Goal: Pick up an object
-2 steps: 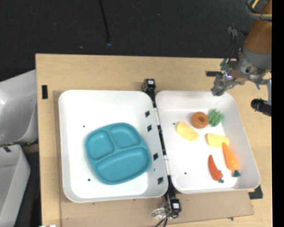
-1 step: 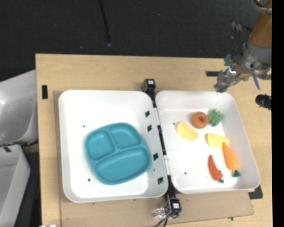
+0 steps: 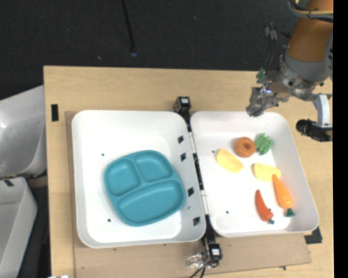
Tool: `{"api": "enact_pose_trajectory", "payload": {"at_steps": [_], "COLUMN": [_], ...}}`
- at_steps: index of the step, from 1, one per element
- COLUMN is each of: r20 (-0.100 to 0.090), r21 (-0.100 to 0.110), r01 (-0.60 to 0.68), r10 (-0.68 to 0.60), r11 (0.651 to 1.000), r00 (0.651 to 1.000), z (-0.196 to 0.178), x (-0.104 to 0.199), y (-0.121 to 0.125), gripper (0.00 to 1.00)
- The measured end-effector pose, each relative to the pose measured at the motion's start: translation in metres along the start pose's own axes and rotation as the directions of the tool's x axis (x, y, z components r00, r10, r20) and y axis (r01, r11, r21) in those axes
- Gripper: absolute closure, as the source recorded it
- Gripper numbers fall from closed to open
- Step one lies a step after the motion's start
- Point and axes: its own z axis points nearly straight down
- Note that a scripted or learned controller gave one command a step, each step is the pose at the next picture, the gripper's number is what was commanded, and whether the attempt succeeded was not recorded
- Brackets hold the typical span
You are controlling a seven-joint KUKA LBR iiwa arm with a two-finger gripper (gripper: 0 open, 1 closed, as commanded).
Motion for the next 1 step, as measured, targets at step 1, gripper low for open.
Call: {"api": "enact_pose_trajectory", "payload": {"at_steps": [1], "r20": [0.000], "r21": [0.003], "r01": [0.000], "r10": [0.000], "r11": [1.000], "r00": [1.000], "z": [0.0145], "x": [0.0499], "y": [-0.0121], "gripper": [1.00]}}
